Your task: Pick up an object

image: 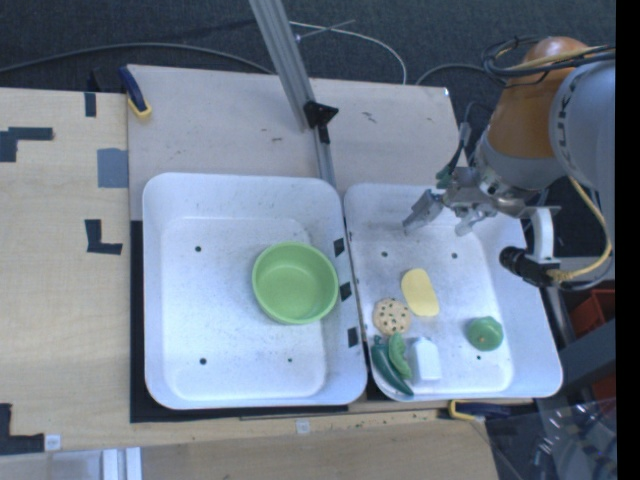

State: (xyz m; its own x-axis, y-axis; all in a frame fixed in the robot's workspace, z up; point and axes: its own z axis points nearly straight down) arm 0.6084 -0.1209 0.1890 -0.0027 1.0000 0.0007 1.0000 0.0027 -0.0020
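Note:
My gripper hangs over the far part of the right bin, its two fingers spread open with nothing between them. Below it in that bin lie a yellow oval piece, a round tan cookie, a green round object, a small white block and a dark green leafy piece. The yellow piece is the closest, a short way in front of the fingers. A green bowl sits in the left bin.
A slanted metal pole crosses the board behind the bins and ends in a black clamp near the divide. Cables trail over the dark floor at the back. The arm's grey body and orange band fill the right side.

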